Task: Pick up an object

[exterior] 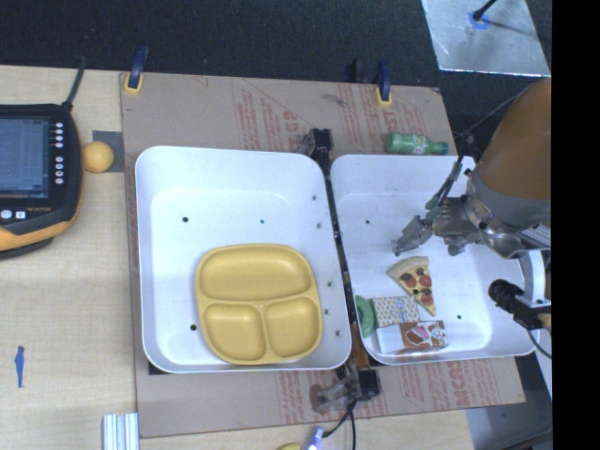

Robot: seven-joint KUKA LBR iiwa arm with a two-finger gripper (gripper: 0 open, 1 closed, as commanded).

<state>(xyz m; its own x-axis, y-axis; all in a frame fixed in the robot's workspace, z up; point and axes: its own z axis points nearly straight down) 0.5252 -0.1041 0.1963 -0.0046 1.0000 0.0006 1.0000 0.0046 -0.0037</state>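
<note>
My gripper (424, 245) hangs over the middle of the right bin (375, 181), open, with nothing between its fingers. A toy pizza slice (413, 280) lies just below it on the bin floor. Near the bin's front edge lie a small printed packet (395, 309), a second printed packet (423, 335) and a green item (364, 315) against the left wall. In the left bin (187, 181) rests a yellow divided plate (260, 303).
A green bottle (415, 143) lies on the cardboard behind the right bin. A teach pendant (33, 181) and an orange ball (97, 156) sit at the far left. A black clamp (319, 142) stands at the back between the bins.
</note>
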